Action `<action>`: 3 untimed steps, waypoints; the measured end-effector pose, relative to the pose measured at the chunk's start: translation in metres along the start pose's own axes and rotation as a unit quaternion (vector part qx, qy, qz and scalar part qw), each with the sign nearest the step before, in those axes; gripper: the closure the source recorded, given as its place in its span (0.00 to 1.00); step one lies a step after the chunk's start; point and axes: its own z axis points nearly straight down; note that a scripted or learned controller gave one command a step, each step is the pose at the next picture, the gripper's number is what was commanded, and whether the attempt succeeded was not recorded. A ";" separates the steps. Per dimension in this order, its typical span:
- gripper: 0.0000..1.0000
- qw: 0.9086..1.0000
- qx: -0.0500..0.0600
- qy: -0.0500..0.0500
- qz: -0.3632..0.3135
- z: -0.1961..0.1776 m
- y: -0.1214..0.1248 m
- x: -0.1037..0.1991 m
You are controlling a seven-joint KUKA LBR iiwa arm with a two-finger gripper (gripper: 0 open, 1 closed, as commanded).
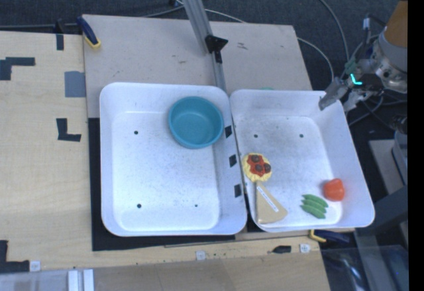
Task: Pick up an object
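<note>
A blue bowl [195, 122] sits at the back of the left bin [126, 170]. In the right bin [291, 144] lie a pizza slice toy [263, 187] near the left wall, a green pea pod [314, 205] at the front, and a red tomato-like piece [334, 189] at the front right. My gripper [334, 95] hangs over the right bin's back right corner, apart from all the objects. Nothing shows between its fingers.
A grey metal pole [199, 11] slants down to the seam between the bins. Cables [311, 38] loop behind the right bin. A yellow-and-blue clamp [89, 32] lies at the board's back left corner.
</note>
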 end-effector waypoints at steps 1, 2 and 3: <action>0.00 1.000 0.000 0.000 0.000 0.000 0.000 0.000; 0.00 1.000 0.001 0.000 0.000 0.042 -0.002 0.000; 0.00 1.000 0.003 0.001 0.000 0.097 0.004 0.007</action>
